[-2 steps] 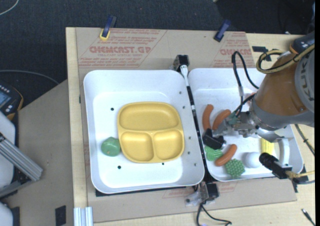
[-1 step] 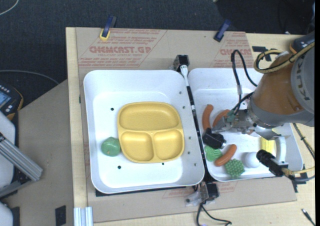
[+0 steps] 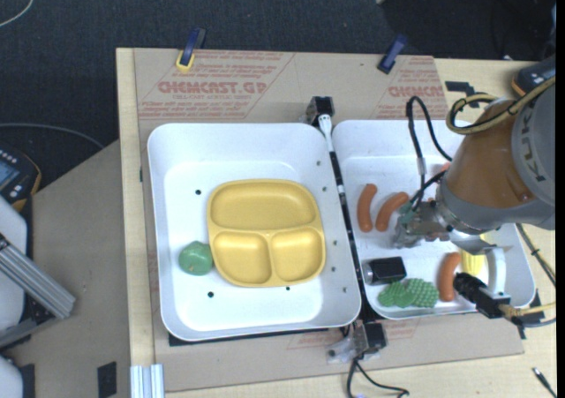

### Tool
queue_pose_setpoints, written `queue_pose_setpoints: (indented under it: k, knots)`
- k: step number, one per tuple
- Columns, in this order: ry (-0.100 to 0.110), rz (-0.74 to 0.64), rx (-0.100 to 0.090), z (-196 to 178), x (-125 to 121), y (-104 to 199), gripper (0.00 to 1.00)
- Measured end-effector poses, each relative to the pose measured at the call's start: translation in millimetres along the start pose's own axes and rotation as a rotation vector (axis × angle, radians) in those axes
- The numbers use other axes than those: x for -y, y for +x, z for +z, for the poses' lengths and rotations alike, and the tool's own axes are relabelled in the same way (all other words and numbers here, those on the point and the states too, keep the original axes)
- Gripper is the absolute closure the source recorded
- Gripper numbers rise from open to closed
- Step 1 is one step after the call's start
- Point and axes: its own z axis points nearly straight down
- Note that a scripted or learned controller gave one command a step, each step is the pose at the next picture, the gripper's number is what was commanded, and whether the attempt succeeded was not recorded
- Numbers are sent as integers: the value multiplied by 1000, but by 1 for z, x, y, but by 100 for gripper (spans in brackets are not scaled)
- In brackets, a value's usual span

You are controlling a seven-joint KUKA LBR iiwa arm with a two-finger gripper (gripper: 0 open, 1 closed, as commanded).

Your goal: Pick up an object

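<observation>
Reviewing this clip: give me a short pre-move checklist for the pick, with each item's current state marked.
1. Gripper is over the right bin, where the small objects lie: ok.
2. Pickable objects within the right bin: two orange sausages, a third sausage, a black block, a green bumpy piece: ok.
3. An object is seen between the fingers: cannot tell, the wrist hides them.
4. Gripper lined up on one target: cannot tell; it sits beside the nearer sausage.
5. Left bin contents, the yellow tray and green ball, lie apart from the arm: ok.
</observation>
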Motion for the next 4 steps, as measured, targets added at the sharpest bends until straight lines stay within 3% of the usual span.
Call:
queue_pose_setpoints:
  k: [3,4]
  knots:
    - [-4,-4,0,-133,-2,12,100]
    - [-2,-7,-1,-124,-52,36,100]
